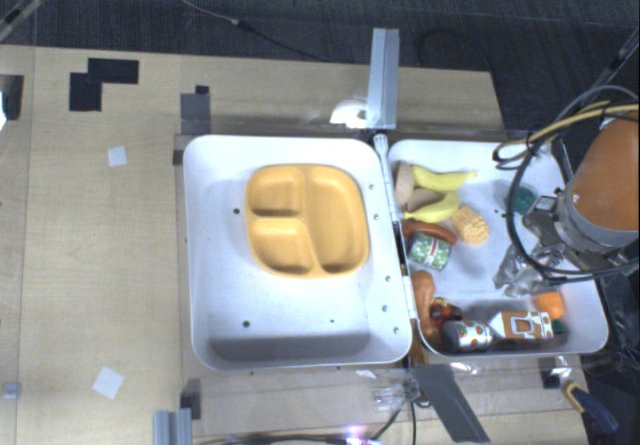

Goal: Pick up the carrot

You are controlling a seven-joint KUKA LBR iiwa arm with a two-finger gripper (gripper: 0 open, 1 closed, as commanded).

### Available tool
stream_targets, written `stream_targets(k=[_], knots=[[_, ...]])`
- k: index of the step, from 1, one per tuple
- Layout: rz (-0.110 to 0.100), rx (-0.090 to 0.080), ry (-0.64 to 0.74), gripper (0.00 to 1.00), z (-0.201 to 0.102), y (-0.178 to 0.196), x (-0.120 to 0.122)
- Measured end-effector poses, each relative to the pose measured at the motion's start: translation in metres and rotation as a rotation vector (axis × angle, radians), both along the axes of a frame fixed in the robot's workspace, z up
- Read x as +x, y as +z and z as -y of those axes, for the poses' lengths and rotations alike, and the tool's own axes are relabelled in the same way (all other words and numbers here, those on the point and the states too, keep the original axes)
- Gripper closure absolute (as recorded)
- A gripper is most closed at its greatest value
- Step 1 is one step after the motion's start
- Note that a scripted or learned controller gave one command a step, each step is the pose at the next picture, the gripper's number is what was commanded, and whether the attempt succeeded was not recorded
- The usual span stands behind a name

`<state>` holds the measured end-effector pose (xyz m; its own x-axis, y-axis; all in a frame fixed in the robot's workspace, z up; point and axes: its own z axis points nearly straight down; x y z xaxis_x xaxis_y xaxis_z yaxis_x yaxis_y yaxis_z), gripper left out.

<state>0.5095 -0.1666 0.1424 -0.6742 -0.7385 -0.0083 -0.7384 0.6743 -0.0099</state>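
A bottle [505, 329] lies at the front of the right bin [590, 338].
The small orange carrot [549, 304] sits just behind it. The gripper [520, 273] is low beside the carrot. I cannot tell how its fingers are. A yellow plate [304, 219] sits in the left bin [215, 263].

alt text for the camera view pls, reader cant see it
The end effector hangs over the right bin, beside an orange carrot near the front wall. That bin also holds bananas, corn and a bottle; the left bin holds a yellow divided plate.
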Motion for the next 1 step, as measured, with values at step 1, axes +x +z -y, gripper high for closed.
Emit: stream_targets(k=[1], knots=[[-0.002,-0.002,0.203,1.0,0.0379,-0.052,-0.0039]])
